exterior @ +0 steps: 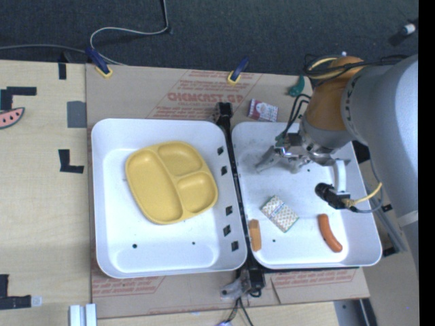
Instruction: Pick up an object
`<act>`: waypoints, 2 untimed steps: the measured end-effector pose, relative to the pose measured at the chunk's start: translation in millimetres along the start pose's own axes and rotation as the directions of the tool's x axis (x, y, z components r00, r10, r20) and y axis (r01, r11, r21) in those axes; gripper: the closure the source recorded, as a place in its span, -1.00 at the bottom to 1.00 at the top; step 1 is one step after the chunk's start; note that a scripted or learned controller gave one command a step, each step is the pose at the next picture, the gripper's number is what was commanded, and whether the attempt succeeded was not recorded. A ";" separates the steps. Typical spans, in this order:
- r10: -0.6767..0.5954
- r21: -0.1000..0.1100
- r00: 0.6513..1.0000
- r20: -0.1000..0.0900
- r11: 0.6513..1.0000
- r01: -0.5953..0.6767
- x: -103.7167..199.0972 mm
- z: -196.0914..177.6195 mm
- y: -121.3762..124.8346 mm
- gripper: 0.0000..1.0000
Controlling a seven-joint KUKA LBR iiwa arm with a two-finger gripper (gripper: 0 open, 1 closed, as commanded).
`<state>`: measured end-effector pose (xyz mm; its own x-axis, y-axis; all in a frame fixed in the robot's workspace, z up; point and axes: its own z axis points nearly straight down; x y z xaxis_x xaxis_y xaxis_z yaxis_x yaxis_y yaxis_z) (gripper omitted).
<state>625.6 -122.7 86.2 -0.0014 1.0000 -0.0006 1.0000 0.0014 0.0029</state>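
My gripper (266, 161) hangs spread and empty over the right white bin (363, 246). Near it lies the small checkered packet (279, 213): probably light and crushable; I grasp across its short sides.

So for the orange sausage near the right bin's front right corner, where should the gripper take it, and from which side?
Grip the orange sausage across its middle, coming straight down from above. It lies flat on the right bin floor, long and narrow, slanting toward the front right corner. Jaws set across its short width would probably close on the rounded sides. The bin wall is near its lower end, so the middle looks safer.
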 end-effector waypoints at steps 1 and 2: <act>0.001 -0.002 1.000 0.002 1.000 -0.001 4.4 -0.1 -10.4 -1.00; 0.001 -0.002 1.000 0.002 1.000 -0.001 5.5 -0.3 -28.4 -1.00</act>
<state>597.2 -117.2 86.5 -0.0009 1.0000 -0.0027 1.0000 0.0009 0.0053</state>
